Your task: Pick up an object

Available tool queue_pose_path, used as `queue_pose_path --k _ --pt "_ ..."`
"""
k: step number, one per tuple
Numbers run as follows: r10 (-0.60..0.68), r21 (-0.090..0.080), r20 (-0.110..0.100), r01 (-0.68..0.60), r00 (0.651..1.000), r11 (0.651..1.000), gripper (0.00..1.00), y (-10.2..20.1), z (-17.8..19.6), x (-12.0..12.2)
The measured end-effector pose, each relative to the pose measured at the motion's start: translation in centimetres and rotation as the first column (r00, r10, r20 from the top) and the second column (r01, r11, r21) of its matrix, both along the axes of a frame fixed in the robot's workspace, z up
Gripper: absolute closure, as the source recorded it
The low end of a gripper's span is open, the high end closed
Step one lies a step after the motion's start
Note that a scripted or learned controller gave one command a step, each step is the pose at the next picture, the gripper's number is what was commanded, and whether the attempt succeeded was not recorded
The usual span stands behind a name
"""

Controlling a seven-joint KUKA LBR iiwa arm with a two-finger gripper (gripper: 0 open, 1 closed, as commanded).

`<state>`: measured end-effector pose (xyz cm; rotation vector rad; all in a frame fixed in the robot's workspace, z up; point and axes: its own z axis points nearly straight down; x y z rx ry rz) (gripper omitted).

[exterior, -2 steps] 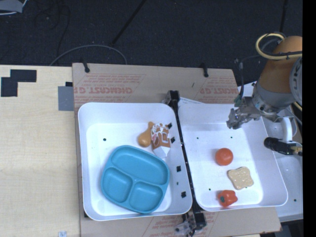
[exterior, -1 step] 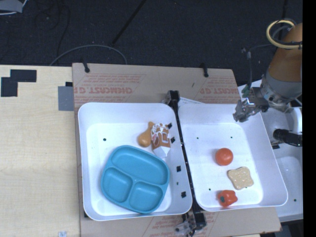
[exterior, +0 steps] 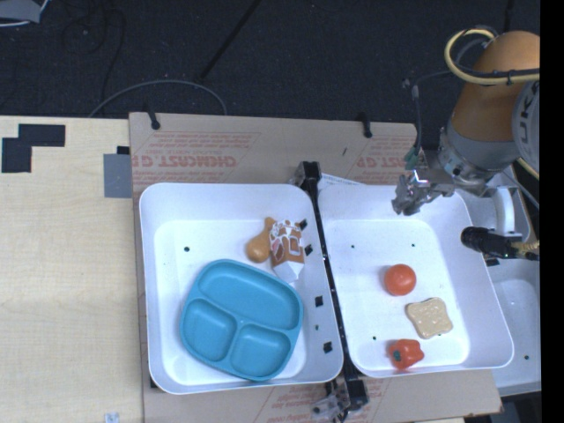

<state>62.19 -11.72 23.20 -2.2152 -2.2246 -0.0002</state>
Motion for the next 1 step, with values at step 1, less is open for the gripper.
queue_pose_path --k 1 --pt "-0.001 0.0 -0.003 0.001 1.0 1.0 1.0 5.46 0.49 -0.89"
